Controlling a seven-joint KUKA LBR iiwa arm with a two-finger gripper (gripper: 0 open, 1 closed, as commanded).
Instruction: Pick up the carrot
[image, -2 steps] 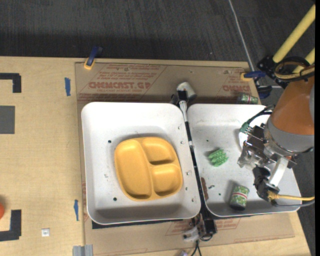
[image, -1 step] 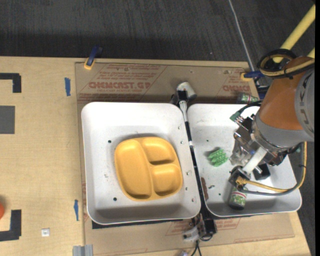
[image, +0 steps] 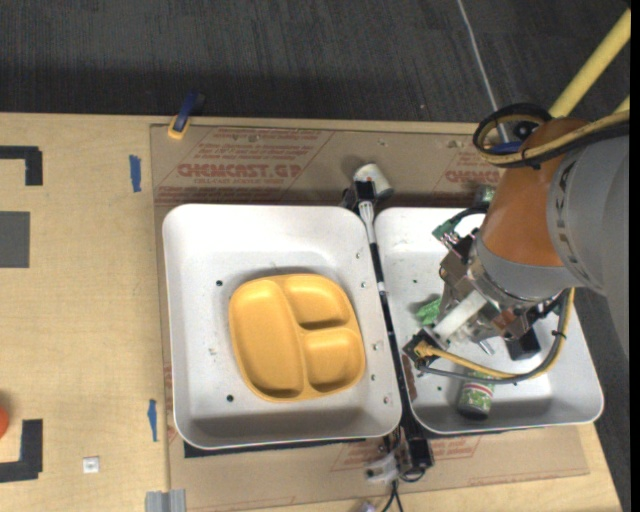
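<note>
My grey arm with its orange band (image: 525, 215) reaches in from the right and hangs low over the right bin (image: 580, 395). The gripper (image: 462, 322) points down into the middle of that bin, among small items, and the wrist body covers most of it. A green piece (image: 428, 310) lies just left of the gripper, close to the bin's left wall. Whatever lies directly beneath the wrist is hidden.
The left bin (image: 200, 250) holds a yellow divided plate (image: 296, 333). In the right bin a small green-topped jar (image: 475, 398) sits near the front wall and another green item (image: 446, 230) lies at the back. A yellow cable (image: 475, 366) loops under the wrist.
</note>
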